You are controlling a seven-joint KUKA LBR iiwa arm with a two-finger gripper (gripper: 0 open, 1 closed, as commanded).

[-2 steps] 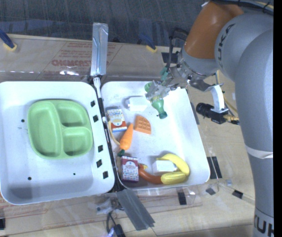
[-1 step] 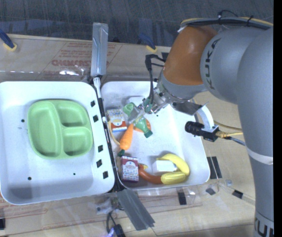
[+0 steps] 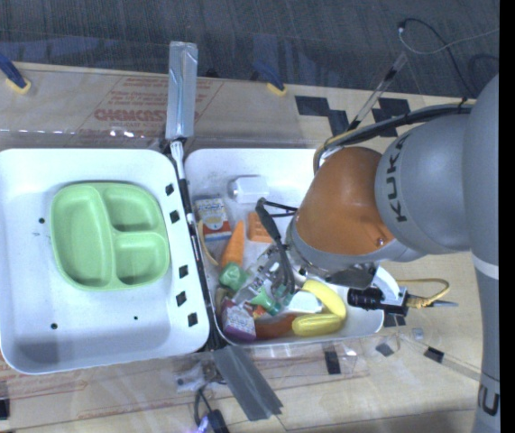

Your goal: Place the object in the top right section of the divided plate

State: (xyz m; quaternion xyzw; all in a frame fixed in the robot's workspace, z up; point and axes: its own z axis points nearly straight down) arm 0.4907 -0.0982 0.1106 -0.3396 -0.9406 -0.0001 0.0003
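Divided plate (image 3: pixel 108 235) waits in left bin (image 3: pixel 22 332). Gripper (image 3: pixel 271 287), at 3 o'clock from it, sits low in right-bin (image 3: pixel 280 162) clutter beside banana (image 3: pixel 325 309), likely hunting object; grip state unreadable.

Even, fairly bright overhead light, glare on the white bins (image 3: pixel 22 242) and a soft sheen on the orange band (image 3: pixel 343 210), faint shadows under the arm (image 3: pixel 437 183), slightly soft, grainy focus throughout
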